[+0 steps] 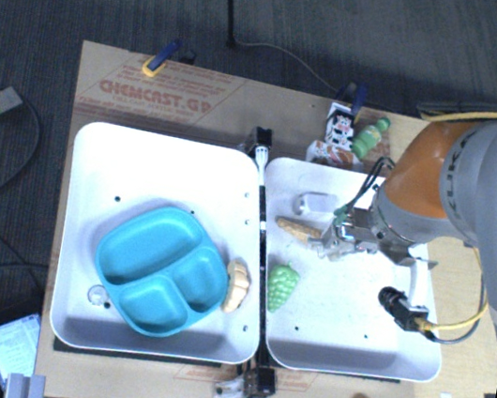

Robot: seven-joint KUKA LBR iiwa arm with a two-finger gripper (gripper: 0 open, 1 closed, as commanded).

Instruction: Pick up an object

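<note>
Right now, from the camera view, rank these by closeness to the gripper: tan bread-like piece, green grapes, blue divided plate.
Measured from the gripper:
1. Tan bread-like piece, right bin, just beside it.
2. Green grapes, right bin, near the divider.
3. Blue divided plate, left bin.

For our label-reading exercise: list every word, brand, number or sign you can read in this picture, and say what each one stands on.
"CHEMCAST GP", red print, reads upside down on the brown board under the bins.
Small printed package behind the right bin: markings too small to read.
Device screen at the lower left: too blurred to read.
</note>
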